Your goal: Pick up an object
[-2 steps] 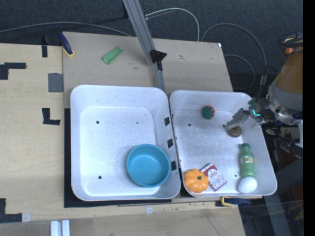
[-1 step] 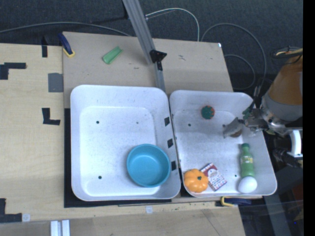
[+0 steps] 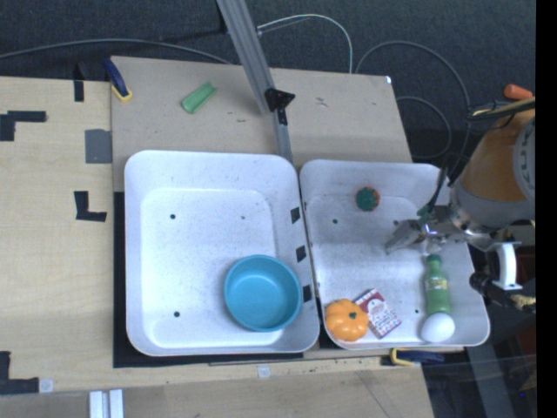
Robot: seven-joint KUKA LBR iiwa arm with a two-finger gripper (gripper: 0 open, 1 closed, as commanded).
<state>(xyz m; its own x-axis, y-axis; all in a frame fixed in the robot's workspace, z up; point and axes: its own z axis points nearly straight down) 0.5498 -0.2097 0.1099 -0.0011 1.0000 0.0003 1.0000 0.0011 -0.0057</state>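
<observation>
One blue bowl [image 3: 261, 292], one green bottle [image 3: 436, 287], one pumpkin [image 3: 346, 320]; tool [image 3: 409, 236] spread wide at three o'clock, holding nothing.

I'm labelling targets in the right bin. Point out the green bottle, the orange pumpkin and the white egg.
green bottle [image 3: 436, 293]: camera view, on its body.
orange pumpkin [image 3: 346, 320]: camera view, on its top.
white egg [image 3: 438, 327]: camera view, on its middle.

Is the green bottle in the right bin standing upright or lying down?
Lying down: the green bottle rests lengthwise on the right bin's floor, cap toward the gripper.
</observation>
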